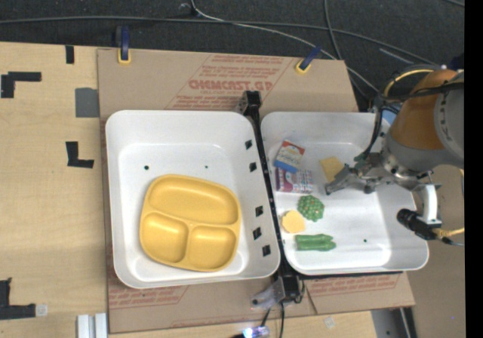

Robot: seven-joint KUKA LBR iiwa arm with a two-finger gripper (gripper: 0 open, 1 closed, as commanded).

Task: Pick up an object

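Note:
The right bin [377,253] holds several small objects. A red, white and blue carton [290,155] lies at its upper left with a striped packet [295,179] just below it. A yellow wedge [330,168] sits near the middle. Lower down are a green broccoli piece [310,207], a round yellow piece [293,221] and a green pea pod [314,242]. My gripper [349,184] hangs over the bin's middle, just right of the yellow wedge and above the broccoli. Its fingers stand apart, open, with nothing between them.
The left bin [121,140] holds a yellow divided tray [190,221]. A black clip strip [260,178] runs along the rims between the two bins. The arm's grey and orange wrist [423,129] covers the right bin's right side. Cables [226,18] cross the dark back area.

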